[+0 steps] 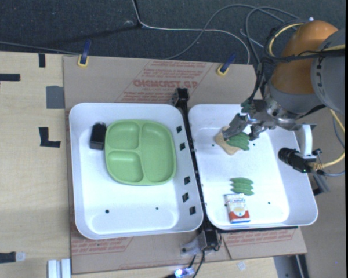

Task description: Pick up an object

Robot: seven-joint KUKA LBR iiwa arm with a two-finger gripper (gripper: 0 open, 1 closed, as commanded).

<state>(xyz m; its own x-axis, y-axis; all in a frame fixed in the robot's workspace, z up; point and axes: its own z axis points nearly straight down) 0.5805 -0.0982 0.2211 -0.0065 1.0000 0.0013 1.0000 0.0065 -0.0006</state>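
Observation:
My gripper hangs over the upper middle of the right bin. Right below and just left of it lies a tan piece with a green top, partly covered by the gripper. Whether the gripper touches it is unclear. A green pea pod lies lower in the same bin. A small red and white carton sits near that bin's front edge.
The left bin holds a green divided plate and a small black block at the plate's left. A black divider runs between the bins. Cables trail behind the arm at the upper right.

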